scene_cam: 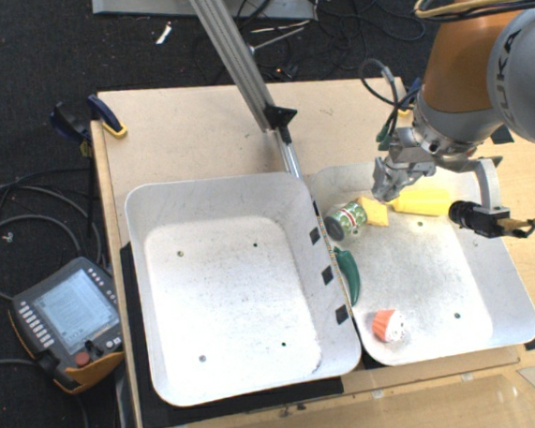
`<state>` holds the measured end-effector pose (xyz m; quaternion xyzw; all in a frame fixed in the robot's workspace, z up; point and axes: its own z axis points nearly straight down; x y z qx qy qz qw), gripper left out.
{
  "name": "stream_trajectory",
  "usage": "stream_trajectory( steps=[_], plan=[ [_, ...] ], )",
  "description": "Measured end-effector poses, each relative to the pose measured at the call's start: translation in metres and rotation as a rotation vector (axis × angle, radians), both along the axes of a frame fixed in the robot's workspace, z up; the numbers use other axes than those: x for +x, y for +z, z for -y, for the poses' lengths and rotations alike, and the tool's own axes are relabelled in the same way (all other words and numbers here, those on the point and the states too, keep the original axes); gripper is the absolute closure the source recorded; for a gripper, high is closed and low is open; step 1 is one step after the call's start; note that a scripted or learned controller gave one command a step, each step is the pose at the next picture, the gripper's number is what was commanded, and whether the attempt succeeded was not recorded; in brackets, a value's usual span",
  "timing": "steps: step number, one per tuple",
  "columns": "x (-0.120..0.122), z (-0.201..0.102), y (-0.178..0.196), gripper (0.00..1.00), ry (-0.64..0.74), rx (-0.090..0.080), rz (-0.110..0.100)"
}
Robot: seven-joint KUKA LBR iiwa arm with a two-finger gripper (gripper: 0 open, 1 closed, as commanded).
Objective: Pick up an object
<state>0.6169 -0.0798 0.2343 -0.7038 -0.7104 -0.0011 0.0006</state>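
We see one arm entering from upper right of the view. Upper segment: grey w/ a broad orange band above the wrist. Wrist angles down and to the left. Claw hangs at the arm's low end, pointing downward, approx. over the far part of the right-hand side. Finger spacing can't be resolved from this angle. Cables loop along wrist and orange section.

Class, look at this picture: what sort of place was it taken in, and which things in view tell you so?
Probably a robotics lab or test cell. A grey and orange robot arm reaches over two white bins on a wooden bench, a teach pendant lies on the floor, and loose cables trail across dark carpet.
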Motion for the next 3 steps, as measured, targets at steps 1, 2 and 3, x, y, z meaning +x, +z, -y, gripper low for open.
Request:
stream_trajectory(
  steps=[1, 2, 3],
  plan=[
    [0.001, -0.062, 0.006, 1.00, -0.001, 0.000, 0.000],
    [-0.008, -0.106, 0.005, 1.00, -0.002, -0.001, -0.003],
    [-0.018, -0.169, 0.006, 1.00, 0.000, 0.000, -0.002]
  ],
)
